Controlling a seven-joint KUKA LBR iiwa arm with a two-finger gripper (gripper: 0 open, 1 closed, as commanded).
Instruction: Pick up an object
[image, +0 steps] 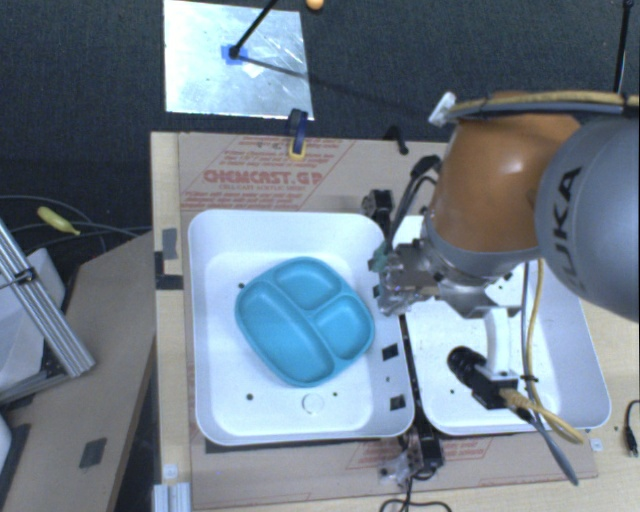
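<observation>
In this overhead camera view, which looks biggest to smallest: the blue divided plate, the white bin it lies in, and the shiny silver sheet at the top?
1. White bin
2. Blue divided plate and silver sheet: they look alike in size, and the sheet lies farther from the camera, so I won't rank them.

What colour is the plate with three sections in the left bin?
The divided plastic plate is light blue all over, plain with no pattern, shown clearly in the camera view.

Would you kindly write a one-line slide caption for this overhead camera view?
KUKA arm reaching from the right over the seam between two white bins, the left bin holding a blue divided plate.
</observation>
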